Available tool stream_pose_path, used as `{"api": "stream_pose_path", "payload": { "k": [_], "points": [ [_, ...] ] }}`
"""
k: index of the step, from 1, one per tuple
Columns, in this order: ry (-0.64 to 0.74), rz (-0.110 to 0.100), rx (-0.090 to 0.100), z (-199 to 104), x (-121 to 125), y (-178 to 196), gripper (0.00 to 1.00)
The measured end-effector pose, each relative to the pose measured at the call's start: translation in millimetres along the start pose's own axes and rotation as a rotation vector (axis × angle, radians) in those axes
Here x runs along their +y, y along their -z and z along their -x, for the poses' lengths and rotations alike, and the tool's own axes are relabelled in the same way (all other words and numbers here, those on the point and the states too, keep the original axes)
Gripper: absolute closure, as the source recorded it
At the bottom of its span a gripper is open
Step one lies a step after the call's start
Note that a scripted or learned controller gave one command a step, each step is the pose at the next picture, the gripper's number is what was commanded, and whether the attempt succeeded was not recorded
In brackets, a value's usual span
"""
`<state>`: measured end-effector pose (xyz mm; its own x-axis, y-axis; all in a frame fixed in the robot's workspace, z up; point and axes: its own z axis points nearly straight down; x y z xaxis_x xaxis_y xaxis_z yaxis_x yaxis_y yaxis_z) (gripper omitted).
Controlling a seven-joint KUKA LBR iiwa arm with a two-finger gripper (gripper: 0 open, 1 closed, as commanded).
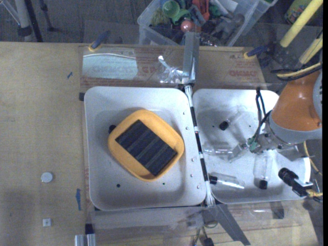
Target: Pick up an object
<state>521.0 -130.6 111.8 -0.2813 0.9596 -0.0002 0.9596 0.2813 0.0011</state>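
You have the bench (41, 111) under everything, with two white bins side by side on it. The left bin (95, 137) holds one thing, a yellow block (146, 145) with rounded corners and a dark ribbed panel on top. It lies turned at an angle near the bin's middle, apart from all four walls.

The right bin (205, 104) touches the left one along their shared edge. Behind both bins you see a strip of cardboard (241, 70), and beyond the bench a clear tub (154, 24) full of coloured toys.

The arm (294, 111) comes in over the right bin's right side, orange band uppermost. Its gripper (252, 146) hangs low over the middle of that bin, just beside a clear tube (220, 150) that lies flat on the bin floor. Whether the gripper is spread or closed you cannot tell from this angle, and you can see nothing held in it.

Your pickable things in the right bin are small. A second tube (228, 182) with a black cap lies near the front wall, and a third (263, 170) lies below the gripper, dark end toward the front. A black knob (223, 125) sits apart toward the back.

Out on the bench, well left of the bins, lies a small white disc (46, 177).
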Motion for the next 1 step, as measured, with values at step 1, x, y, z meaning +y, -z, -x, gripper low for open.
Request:
{"api": "stream_pose_path", "payload": {
  "k": [1],
  "points": [
    [-0.02,0.001,-0.002,37.7,-26.5,145.8,0.0]
  ]
}}
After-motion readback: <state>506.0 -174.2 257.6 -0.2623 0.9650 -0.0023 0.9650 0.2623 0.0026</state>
